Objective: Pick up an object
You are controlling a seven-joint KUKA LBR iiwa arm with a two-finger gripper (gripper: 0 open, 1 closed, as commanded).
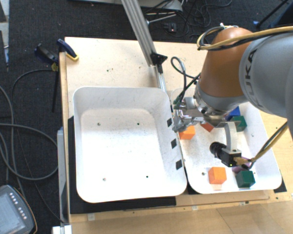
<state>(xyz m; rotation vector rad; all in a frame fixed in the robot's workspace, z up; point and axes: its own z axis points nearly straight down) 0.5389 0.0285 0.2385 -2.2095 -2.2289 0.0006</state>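
My gripper (181, 122) hangs low over the left side of the right bin (268, 177), close to the wall shared with the left bin. An orange block (187, 133) lies right under it, touching or nearly touching the gripper. A red-orange piece (207, 127) sits just to its right, partly under the wrist. Toward the front of this bin rest another orange block (217, 175) and a dark green block (245, 178), with a small purple piece (238, 169) between them. A green block (240, 123) and a blue one (233, 115) peek out from behind the arm.
The left bin (88, 130) stands beside the right one. A slanted aluminium pole (139, 26) rises from behind the bins' shared wall. Blue-and-yellow clamps (63, 50) sit at the bench's back left corner. The bulky arm covers the back of the right bin.
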